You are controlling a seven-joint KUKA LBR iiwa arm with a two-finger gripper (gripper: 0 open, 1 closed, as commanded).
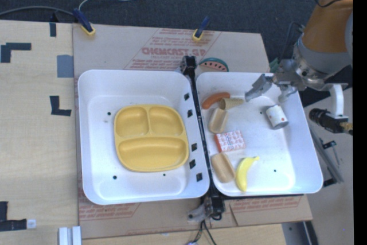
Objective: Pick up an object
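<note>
Arm: the grey arm with its orange band [328, 14] comes in from the upper right of the frame and bends down toward the top edge of the right bin.
Gripper [269, 89]: it hangs over the upper part of the right bin, near the bin's upper rim; two grey fingers [256, 89] splay apart toward the left and lower right, so the tool stands open with nothing between them.
Right bin [309, 172]: shallow and white, at centre right of the frame, holding all the loose objects.
Sausage [215, 99]: reddish, lying at the upper left of the right bin, close to the divider.
Cone-like beige piece [232, 104]: just right of the sausage, left of and below the gripper.
Bread piece [217, 120]: tan, just below the sausage.
White can [277, 117]: lying on its side, below the gripper and apart from it.
Red-patterned packet [230, 140]: flat, in the middle of the bin.
Bun [222, 167]: light brown, lower left of the bin.
Banana [245, 172]: yellow, just beside the bun on its right.
Left bin [92, 123]: white, centre of the frame, touching the right bin along a black clamp strip.
Yellow tray [151, 137]: three-compartment plate resting in the middle of the left bin.
Bench [34, 140]: cardboard and pale wood under both bins, with yellow clamps [85, 23] at the top.
</note>
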